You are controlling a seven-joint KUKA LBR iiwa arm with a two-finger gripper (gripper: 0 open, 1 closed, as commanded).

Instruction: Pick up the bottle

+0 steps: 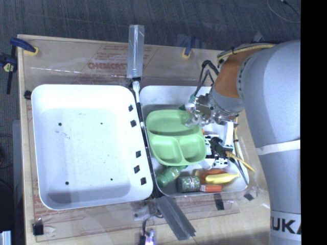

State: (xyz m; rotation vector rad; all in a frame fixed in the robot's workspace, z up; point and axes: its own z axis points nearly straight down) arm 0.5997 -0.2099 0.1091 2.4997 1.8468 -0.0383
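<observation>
Bottle (189, 183) seen lying in right bin (168, 93), judged light, rigid, slippery; grip advised across mid-body. Hand (196, 117) over green tray (176, 139); finger state undeterminable.

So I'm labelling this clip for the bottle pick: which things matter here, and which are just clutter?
Job:
- bottle, lying at the right bin's near edge
- gripper, over the green tray

Lying about:
- green tray
- yellow banana-like piece
- left bin

bins (82, 137) white; divided tray (176, 137) pale green; bottle (188, 184) dark green; arm (271, 111) grey, orange-banded
</observation>
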